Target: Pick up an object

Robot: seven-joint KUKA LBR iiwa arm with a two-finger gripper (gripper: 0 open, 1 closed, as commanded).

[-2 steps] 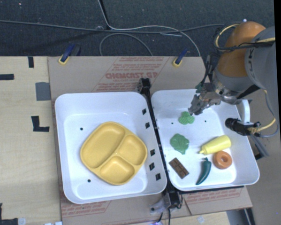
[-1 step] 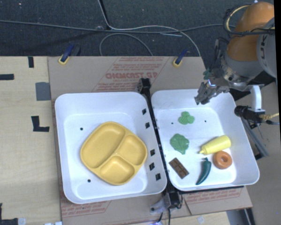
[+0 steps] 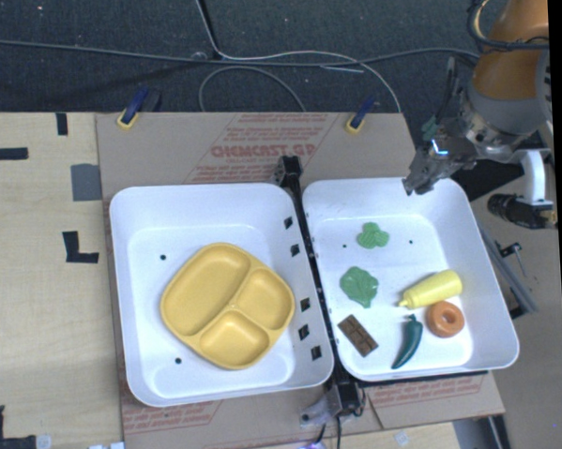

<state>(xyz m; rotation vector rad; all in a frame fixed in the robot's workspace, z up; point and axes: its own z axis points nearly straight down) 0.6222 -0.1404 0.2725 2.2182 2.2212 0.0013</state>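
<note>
Bench carries two shallow white plastic bins [image 3: 143, 273]. Approach step is judged in hand: gripper [image 3: 418, 185] hovers at the right bin's far rim, jaw state cannot be told. Below its tip lie a green leafy toy [image 3: 373, 235], then a yellow squeeze bottle [image 3: 433, 289]. Next move calls for descent onto one.

Open floor lies between the small green piece [image 3: 373, 235] and yellow bottle [image 3: 432, 289].
</note>
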